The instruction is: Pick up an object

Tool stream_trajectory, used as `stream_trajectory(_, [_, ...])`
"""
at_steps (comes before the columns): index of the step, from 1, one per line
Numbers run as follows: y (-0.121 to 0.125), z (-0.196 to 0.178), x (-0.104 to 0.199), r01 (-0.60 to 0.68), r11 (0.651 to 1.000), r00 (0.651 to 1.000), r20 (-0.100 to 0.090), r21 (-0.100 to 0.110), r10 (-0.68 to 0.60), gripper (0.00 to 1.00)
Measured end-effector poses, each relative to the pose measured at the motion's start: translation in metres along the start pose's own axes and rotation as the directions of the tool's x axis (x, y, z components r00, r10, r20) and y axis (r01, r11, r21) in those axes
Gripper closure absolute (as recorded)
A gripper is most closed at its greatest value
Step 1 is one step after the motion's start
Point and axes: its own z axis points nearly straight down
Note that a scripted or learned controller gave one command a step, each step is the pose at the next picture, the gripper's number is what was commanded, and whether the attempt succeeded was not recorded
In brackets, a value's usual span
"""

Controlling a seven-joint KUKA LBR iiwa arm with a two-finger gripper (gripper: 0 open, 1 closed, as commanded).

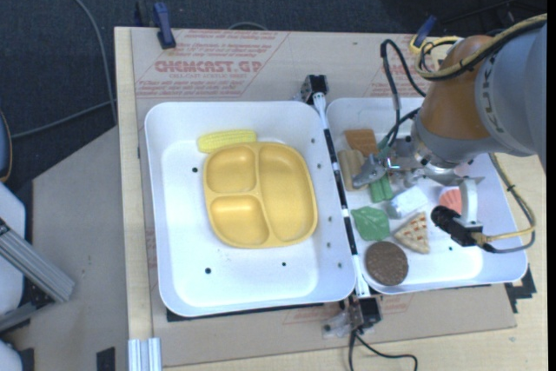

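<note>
Clutter is the risk: the gripper [380,171] sits low in the right bin [495,269] among 5 or 6 crowded toy foods, so a close could nudge neighbours or catch 2. Whether it is open or closed I cannot tell. The nearest piece, a green stick [380,188], lies just beneath, long axis running upper-left to lower-right.

You see two smooth, glossy white plastic bins [174,213], a matt yellow plastic divided plate [261,192], a tabletop [208,65] of brown printed cardboard, and the arm's [512,91] smooth grey metal.
</note>
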Motion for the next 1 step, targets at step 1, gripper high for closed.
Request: stream_trajectory(1, [0.0002, -0.0097, 0.0004, 0.000, 1.000, 1.000, 0.000, -0.001, 0.000, 1.00])
